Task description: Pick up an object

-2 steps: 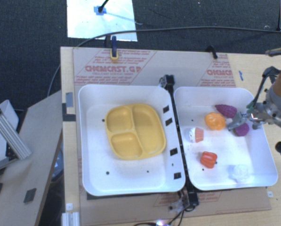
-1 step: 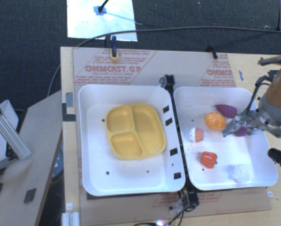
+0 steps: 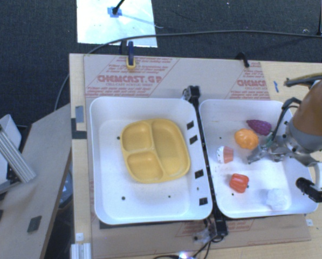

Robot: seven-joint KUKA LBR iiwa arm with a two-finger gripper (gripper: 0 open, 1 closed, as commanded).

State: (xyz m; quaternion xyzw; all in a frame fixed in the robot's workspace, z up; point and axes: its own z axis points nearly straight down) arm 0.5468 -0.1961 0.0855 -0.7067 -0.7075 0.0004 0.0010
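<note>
Lying in the right bin (image 3: 214, 117) are several small things that could be picked: an orange round fruit (image 3: 246, 138) near the middle, a purple object (image 3: 259, 126) just beside it toward the far edge, a small pink and white piece (image 3: 224, 155) close to the bin's left wall, a red pepper-like object (image 3: 239, 182) toward the near edge, and a white crumpled lump (image 3: 278, 199) in the near right corner. None of them is between the fingers of the end effector (image 3: 256, 156), which is low over the middle of this bin, just to the right of the orange fruit and near the pink and white piece. Whether the end effector is released or clenched, I cannot tell, because its tip is small and dark against the bin floor. The grey arm (image 3: 312, 120) with its orange band comes in over the right wall of the bin. The left bin (image 3: 104, 161) holds a yellow divided plate (image 3: 154, 149) with three compartments, placed about in its centre. Both bins stand side by side on the surface (image 3: 166, 72), which is covered with a printed cardboard sheet at the far edge.
</note>
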